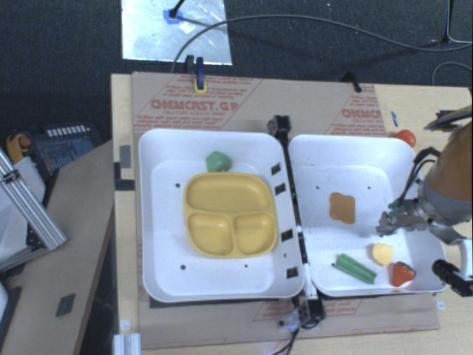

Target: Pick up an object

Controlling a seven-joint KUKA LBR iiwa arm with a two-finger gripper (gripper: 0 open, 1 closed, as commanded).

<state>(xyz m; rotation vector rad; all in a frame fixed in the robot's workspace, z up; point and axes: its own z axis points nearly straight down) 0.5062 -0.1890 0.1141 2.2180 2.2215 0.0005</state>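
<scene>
light: even, bright | glare: foil sheet (176, 19) | shadows: soft, faint | focus: slightly soft overall

The right bin (369, 170) has open floor along its back and across its left half, broken only by a flat brown piece (342, 208) lying well apart from the walls. Its front right corner is crowded: a green stick (354, 268), a yellow lump (382, 254) and a red piece (402, 274) sit near each other, with the gripper (389, 222) just above the lump. In the left bin (159, 198), a yellow divided tray (230, 214) takes up the middle, a green lump (218, 161) touching its back edge; only narrow margins stay free.
</scene>
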